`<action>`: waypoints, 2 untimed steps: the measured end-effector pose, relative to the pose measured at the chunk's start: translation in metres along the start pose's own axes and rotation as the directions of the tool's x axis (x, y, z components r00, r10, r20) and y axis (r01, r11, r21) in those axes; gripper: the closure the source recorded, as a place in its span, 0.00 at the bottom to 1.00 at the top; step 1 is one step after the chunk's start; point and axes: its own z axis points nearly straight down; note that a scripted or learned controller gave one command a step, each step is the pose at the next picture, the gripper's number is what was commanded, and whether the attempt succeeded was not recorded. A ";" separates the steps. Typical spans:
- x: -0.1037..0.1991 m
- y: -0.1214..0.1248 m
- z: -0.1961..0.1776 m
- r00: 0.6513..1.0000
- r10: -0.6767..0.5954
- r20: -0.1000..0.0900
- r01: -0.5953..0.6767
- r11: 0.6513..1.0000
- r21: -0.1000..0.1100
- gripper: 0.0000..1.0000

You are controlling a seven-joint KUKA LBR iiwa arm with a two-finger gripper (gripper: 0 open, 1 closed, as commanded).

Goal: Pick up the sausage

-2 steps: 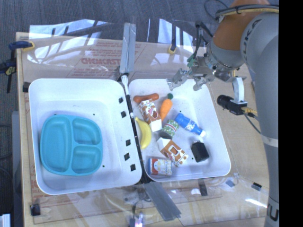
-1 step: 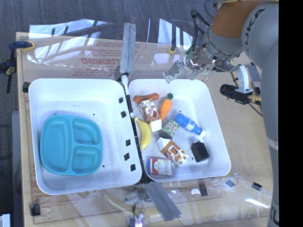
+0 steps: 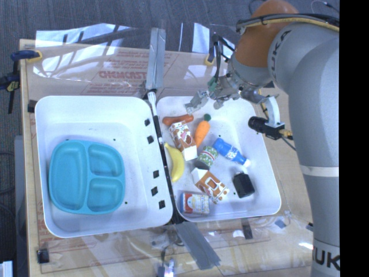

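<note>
Sausage just below-left of pincer.

The single camera sat fixed above the bench and looked down at a slant, far enough off to take in both white bins whole; the left bin lay toward nine o'clock of centre, the right bin toward three o'clock, and their shared divider ran almost from twelve to six. The far edge of the bench and dark floor showed along twelve o'clock, the near edge at six; the grey arm entered from three o'clock, looming large, close under the lens.
</note>
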 end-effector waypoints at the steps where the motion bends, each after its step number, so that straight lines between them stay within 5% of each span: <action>1: 0.028 0.008 0.091 0.999 -0.032 0.002 0.032 0.999 -0.006 0.00; 2: 0.028 0.008 0.081 0.999 -0.035 0.003 0.035 0.999 -0.005 1.00</action>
